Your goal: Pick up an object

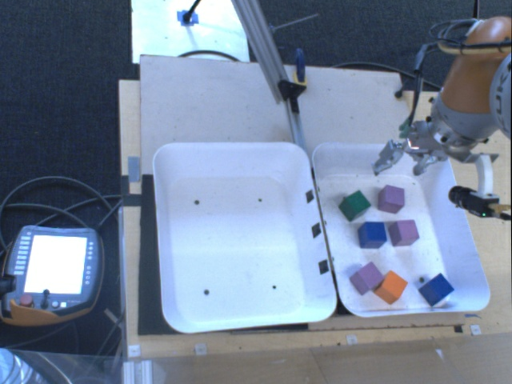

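Note:
The right bin [456, 214] holds several small cubes: a green one [354, 206], purple ones [391, 198] [403, 232] [366, 278], blue ones [372, 234] [436, 289] and an orange one [391, 286]. My gripper [404, 157] hangs above the bin's far edge, its two fingers spread apart with nothing between them. It is up and to the right of the green cube, clear of all the cubes.
The left bin [172, 214] stands beside the right one. A slanted metal pole [264, 38] with a clamp crosses the back of the bench. A teach pendant [52, 274] lies off the bench at left.

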{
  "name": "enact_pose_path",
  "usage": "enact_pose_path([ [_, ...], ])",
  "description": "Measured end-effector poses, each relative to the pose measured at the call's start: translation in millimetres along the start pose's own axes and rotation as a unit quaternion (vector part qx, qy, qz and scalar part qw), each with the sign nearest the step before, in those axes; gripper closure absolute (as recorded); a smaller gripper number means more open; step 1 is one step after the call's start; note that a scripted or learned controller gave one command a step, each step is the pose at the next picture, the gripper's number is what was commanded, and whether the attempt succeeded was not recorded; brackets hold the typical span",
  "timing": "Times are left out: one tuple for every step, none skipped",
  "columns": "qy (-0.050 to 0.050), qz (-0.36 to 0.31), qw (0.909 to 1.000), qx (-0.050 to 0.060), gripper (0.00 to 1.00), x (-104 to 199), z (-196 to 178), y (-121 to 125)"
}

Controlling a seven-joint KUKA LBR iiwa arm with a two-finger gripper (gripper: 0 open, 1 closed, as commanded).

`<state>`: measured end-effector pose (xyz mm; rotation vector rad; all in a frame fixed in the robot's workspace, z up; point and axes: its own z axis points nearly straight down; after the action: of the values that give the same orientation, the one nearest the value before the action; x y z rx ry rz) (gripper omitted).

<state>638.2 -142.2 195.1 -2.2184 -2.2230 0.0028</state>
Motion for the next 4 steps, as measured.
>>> enact_pose_path([
  [0.0,0.0,1.0,0.0,0.0,5.1,42.6,-1.0],
  [0.0,-0.001,1.0,-0.004,1.0,4.5,28.4,0.9],
  [-0.001,-0.002,1.0,-0.005,1.0,6.4,-34.4,9.4],
  [-0.001,-0.002,1.0,-0.005,1.0,6.2,-89.7,11.0],
])
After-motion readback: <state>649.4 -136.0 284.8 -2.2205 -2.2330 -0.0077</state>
